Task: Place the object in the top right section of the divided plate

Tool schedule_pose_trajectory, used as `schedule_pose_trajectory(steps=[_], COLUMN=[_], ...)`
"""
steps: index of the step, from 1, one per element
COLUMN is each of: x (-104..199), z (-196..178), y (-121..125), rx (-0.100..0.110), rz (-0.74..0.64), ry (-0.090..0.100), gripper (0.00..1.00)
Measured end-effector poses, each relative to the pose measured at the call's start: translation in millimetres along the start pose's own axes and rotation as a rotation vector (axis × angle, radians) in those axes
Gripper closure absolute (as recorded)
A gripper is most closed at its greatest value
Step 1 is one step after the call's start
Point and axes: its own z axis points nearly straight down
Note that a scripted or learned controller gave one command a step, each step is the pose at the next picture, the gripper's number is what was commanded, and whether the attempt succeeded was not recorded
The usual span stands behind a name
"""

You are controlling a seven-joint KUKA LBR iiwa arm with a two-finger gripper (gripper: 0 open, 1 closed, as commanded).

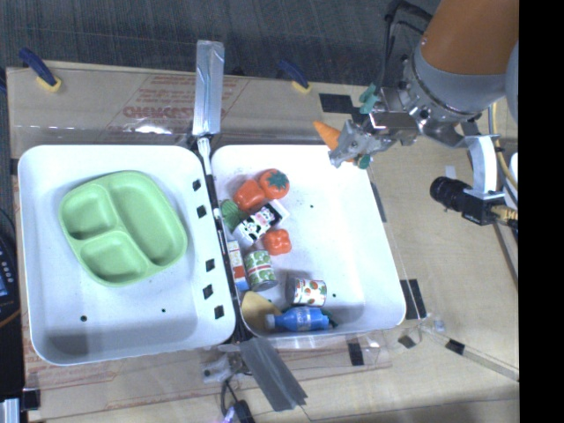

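Bins: two shallow white bins side by side, the left bin (53, 324) and the right bin (352, 236), meeting at a central divider.
Divided plate: one green divided plate (123, 227) with three sections, lying flat in the left bin, toward its upper half.
Clamps: two blue clamps (40, 69) on the bench's far edge, one above each bin.
Toy foods: a cluster along the right bin's left side, about nine pieces; one orange-red tomato (264, 188) with a green top, one small orange piece (278, 241), one black-and-white carton (254, 227), two small cans (308, 291), one blue bottle (300, 321) lying on its side, one yellow wedge (256, 305).
Carrot: one orange carrot-like piece (330, 135), at the right bin's upper rim, just beside the fingertips; whether it is held cannot be told.
Gripper: one gripper (348, 152), over the right bin's upper right corner; whether it is spread or closed cannot be told.
Arm: one grey arm (467, 33) with an orange band, entering from the right.
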Motion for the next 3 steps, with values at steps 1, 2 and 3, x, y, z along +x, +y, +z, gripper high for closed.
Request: schedule_pose_trajectory(steps=[1, 2, 3], x=[-36, -98, -124], z=[-38, -39, -40], y=[106, 108, 108], rx=[0.001, -0.001, -0.003], rz=[-0.327, -0.551, -0.698], ry=[-0.001, -0.002, -0.004], gripper=[1.00, 1.00, 1.00])
